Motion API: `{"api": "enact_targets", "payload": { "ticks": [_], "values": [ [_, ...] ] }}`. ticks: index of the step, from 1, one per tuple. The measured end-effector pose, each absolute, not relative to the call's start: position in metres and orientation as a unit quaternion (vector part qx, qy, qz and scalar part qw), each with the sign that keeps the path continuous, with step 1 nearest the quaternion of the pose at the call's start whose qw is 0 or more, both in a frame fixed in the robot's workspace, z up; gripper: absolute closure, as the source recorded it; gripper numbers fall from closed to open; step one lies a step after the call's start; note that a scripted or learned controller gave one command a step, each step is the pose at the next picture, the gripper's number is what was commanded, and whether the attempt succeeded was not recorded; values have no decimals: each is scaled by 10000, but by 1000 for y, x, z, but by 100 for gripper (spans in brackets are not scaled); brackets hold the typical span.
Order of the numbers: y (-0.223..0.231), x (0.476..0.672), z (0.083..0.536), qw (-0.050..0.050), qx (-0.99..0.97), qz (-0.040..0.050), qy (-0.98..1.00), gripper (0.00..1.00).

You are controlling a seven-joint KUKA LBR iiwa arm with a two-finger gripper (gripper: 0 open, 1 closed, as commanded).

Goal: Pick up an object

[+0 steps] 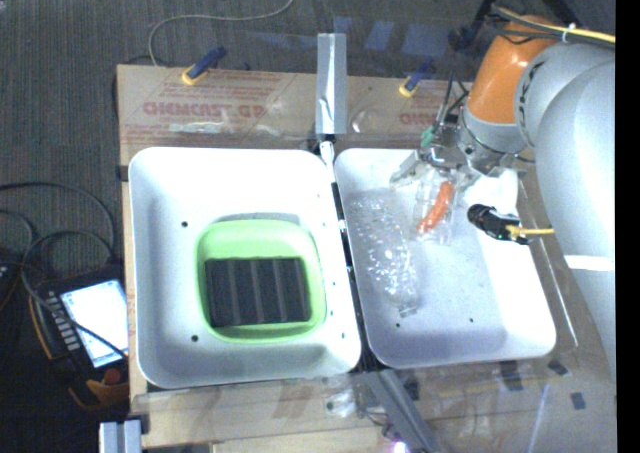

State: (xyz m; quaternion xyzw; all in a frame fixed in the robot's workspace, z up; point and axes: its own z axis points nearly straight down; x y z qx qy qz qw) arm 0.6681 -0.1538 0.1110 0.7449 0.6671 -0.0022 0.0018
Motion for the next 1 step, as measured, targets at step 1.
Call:
{"api": "enact_targets", "payload": {
  "ticks": [1],
  "values": [
    [-136,668,169,-8,7449,-8,6672,100]
  ]
}}
